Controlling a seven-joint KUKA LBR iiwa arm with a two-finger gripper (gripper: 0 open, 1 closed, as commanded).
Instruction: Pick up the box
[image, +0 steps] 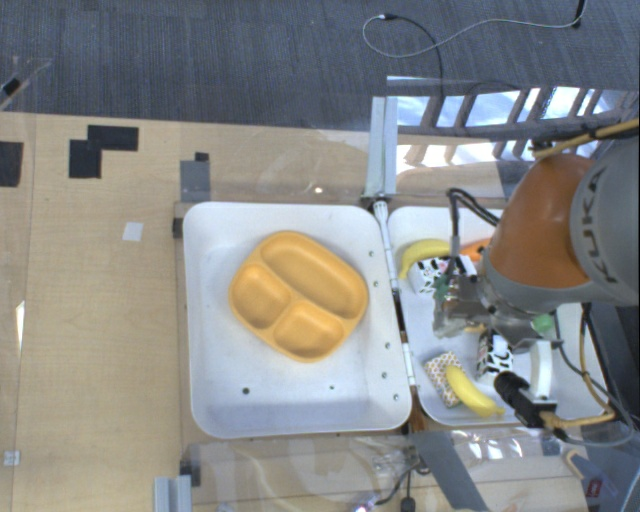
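Pale wooden bench, with a shallow white left bin (215, 390) and its twin right bin (427, 398). Hung low over the right bin: two-finger gripper (462, 312), clenched or released impossible to tell. Lay just below it, touching a yellow banana (474, 393): small tan speckled box (443, 368). Risked catching the banana instead, given the crowding. Sat nearby: second banana (422, 252), black-and-white cow-patterned toy (496, 355). Rested in the left bin: yellow divided plate (298, 295).
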